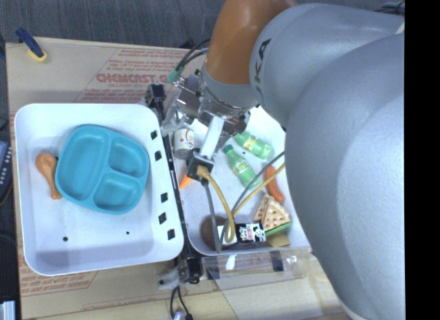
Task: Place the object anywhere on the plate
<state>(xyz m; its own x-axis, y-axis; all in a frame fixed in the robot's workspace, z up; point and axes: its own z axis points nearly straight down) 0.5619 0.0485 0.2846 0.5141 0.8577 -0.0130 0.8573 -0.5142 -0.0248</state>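
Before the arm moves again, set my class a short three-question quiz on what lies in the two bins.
1. True or false: the blue divided plate sits in the left bin.
2. What lies beside the plate's left edge?
A. a green bottle
B. a toy drumstick
C. a waffle piece
3. Fill in: the two green bottles lie in the ___ bin.

Key
1. True.
2. B: the toy drumstick rests on the bin floor against the plate's left edge.
3. Right: they lie in the right bin, with the waffle piece nearer the camera.
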